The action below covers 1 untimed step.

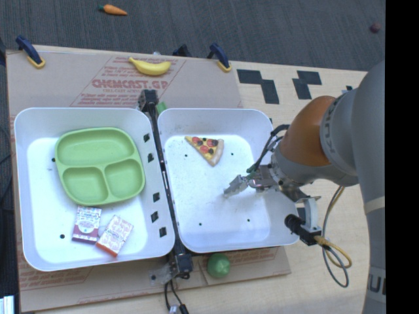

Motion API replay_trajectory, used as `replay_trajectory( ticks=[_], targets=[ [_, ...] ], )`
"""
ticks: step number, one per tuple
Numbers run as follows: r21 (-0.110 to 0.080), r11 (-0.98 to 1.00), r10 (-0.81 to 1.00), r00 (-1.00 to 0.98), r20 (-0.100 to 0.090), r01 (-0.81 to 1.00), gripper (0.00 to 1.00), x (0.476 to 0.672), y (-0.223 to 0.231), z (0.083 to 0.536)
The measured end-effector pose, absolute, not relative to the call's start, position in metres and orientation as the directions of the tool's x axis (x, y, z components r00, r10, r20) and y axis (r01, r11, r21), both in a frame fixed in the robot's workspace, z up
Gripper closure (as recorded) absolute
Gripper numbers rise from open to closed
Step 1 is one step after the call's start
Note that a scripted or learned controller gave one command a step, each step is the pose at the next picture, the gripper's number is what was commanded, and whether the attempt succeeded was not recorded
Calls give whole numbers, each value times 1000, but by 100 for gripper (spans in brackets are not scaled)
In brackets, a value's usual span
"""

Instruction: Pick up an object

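Robotics lab: cardboard sheet (124, 84) was clamped to bench by blue clamps (30, 51); two white bins (26, 175) held toy food; grey carpet (196, 12) lay beyond

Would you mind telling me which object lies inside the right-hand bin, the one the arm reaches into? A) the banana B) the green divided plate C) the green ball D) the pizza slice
D. The pizza slice lies on the floor of the right bin, near its far wall, up and to the left of the gripper.
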<state>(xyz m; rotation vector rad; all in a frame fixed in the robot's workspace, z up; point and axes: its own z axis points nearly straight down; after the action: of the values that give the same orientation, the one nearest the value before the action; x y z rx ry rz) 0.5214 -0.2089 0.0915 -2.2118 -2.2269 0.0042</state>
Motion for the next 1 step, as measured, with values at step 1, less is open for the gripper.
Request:
replay_trajectory(
  ticks=[1],
  targets=[
    [-1,5,1000,-5,2,1000,0,619,-191,92]
  ],
)
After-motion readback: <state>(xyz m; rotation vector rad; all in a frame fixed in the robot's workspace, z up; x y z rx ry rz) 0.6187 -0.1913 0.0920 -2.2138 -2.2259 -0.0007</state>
